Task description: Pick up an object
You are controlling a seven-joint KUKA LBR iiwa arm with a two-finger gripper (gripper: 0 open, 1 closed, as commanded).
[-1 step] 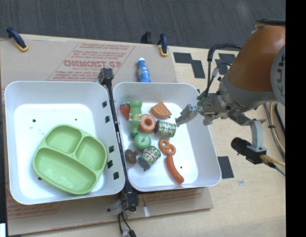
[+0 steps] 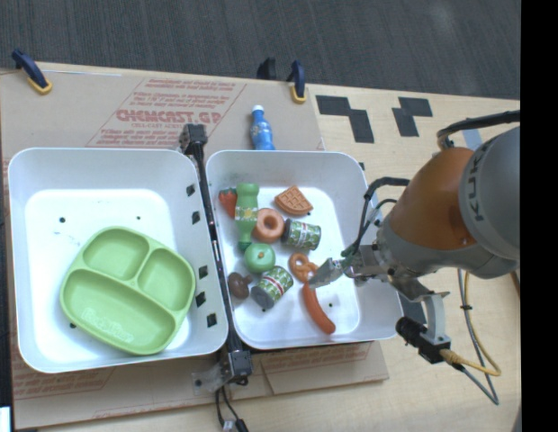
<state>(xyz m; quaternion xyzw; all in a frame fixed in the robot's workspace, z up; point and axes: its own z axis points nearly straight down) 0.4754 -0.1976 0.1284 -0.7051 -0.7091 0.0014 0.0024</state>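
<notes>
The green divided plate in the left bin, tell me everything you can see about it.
The green divided plate is a light green, rounded tray that looks like smooth plastic, with three compartments: two smaller ones along its upper side and one long one below. It lies flat, right side up, turned at a slant, on the floor of the left bin, toward the bin's lower half. Nothing lies in its compartments, and nothing else touches it.

We see the gripper (image 2: pixel 322 274) low in the right bin (image 2: pixel 351 167), tips just beside the pretzel (image 2: pixel 302 265) & above the hot dog (image 2: pixel 319 310); nothing visibly betw. its fingers. Nearby: green apple (image 2: pixel 258 257), donut (image 2: pixel 268 226), 2 cans (image 2: pixel 301 234) (image 2: pixel 272 285). Left bin (image 2: pixel 45 165) holds a green divided plate (image 2: pixel 126 288). Blue bottle (image 2: pixel 260 128) lies on the cardboard (image 2: pixel 108 106) behind the bins.
</notes>
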